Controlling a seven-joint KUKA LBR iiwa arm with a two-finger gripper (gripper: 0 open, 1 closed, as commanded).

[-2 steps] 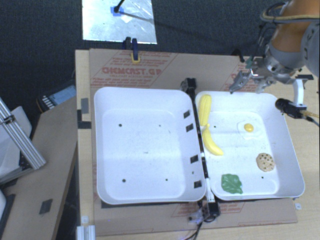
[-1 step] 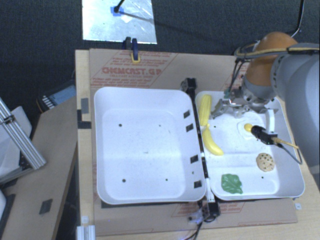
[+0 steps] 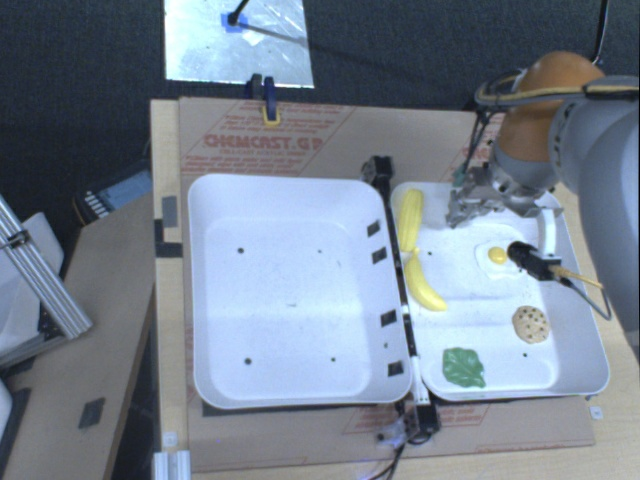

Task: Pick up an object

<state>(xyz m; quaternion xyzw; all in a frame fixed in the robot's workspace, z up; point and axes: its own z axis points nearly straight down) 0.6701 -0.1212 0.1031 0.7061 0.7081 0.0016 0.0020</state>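
Observation:
The right bin [image 3: 580,368] holds a yellow banana [image 3: 413,248] lying lengthwise along its left wall. A fried egg toy [image 3: 497,259] rests in the middle, a chocolate-chip cookie [image 3: 530,323] nearer the front right, and a green leafy piece [image 3: 463,366] at the front. My gripper [image 3: 468,208] hangs over the far part of the right bin, just right of the banana's upper end and up-left of the egg. I see nothing held in it.
The left bin [image 3: 215,268] sits beside the right one, joined by a black clip strip [image 3: 392,268]. The grey arm with its orange band [image 3: 555,98] enters from the upper right over the bin's far right corner. Cardboard [image 3: 300,133] lies under both bins.

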